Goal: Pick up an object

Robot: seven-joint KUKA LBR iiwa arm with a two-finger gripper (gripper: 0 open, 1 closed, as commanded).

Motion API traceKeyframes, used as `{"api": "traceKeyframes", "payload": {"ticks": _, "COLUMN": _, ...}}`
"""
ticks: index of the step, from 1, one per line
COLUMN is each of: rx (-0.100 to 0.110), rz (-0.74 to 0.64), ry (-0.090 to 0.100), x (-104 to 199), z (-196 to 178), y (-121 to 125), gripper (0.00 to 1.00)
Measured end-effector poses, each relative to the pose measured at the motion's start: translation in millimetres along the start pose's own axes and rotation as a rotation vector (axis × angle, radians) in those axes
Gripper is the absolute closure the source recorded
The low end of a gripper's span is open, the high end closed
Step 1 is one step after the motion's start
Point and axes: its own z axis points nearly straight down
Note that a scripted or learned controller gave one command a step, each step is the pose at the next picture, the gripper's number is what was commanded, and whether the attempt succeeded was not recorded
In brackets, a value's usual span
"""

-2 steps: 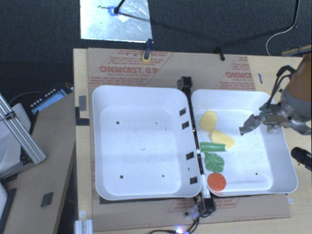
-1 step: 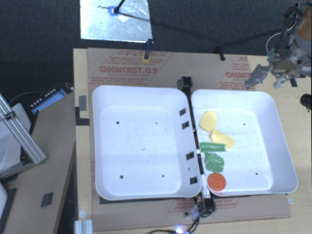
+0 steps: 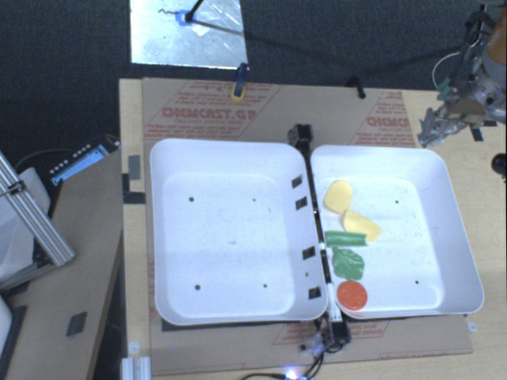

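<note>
Several small objects lie along the left side of the right bin (image 3: 444, 236): a yellow piece (image 3: 338, 195), a second yellow piece (image 3: 361, 226), a green stick (image 3: 345, 239), a green leaf-shaped piece (image 3: 348, 262) and an orange-red disc (image 3: 352, 294). The gripper (image 3: 436, 129) hangs at the upper right, just beyond the right bin's far right corner, well away from the objects. Nothing shows in its grasp.
The left bin (image 3: 170, 212) stands beside the right one, with black clips (image 3: 301, 204) along the shared edge. A yellow and blue clamp (image 3: 238, 85) sits at the board's far edge. A shiny metal sheet (image 3: 186, 22) lies beyond it.
</note>
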Motion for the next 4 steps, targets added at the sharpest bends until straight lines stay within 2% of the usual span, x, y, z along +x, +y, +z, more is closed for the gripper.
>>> {"api": "traceKeyframes", "payload": {"ticks": 1, "rx": -0.01, "rz": 0.008, "ry": -0.003, "x": -18.5, "z": -135.9, "y": -34.5, "gripper": 1.0}}
{"api": "traceKeyframes", "payload": {"ticks": 2, "rx": 0.002, "rz": 0.004, "ry": 0.0, "x": -15.7, "z": -160.7, "y": -45.8, "gripper": 1.0}}
{"api": "traceKeyframes", "payload": {"ticks": 4, "rx": 0.002, "rz": 0.003, "ry": 0.001, "x": -3.3, "z": -201.2, "y": -75.9, "gripper": 1.0}}
